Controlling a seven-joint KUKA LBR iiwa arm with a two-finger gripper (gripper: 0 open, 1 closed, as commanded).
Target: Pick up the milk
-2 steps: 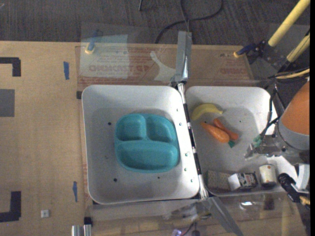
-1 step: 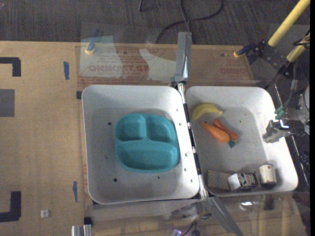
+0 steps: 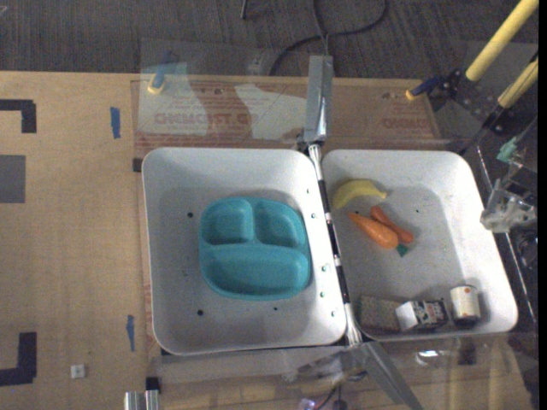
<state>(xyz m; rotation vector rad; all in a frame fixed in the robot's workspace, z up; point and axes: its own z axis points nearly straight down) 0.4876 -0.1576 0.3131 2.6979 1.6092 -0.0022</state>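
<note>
The milk (image 3: 422, 314) is a small white carton with dark print. It lies on its side near the front edge of the right bin (image 3: 444, 186). A flat grey packet (image 3: 376, 312) touches its left end. A small pale cup with a brown top (image 3: 464, 304) stands just to its right.
A yellow banana (image 3: 357, 193) and two orange carrots (image 3: 382, 227) lie in the back left of the right bin. A teal divided tray (image 3: 254, 247) sits in the left bin (image 3: 171, 229). A metal divider (image 3: 318, 101) runs between the bins. Yellow poles (image 3: 504, 31) and clamps (image 3: 506, 210) stand at the right.
</note>
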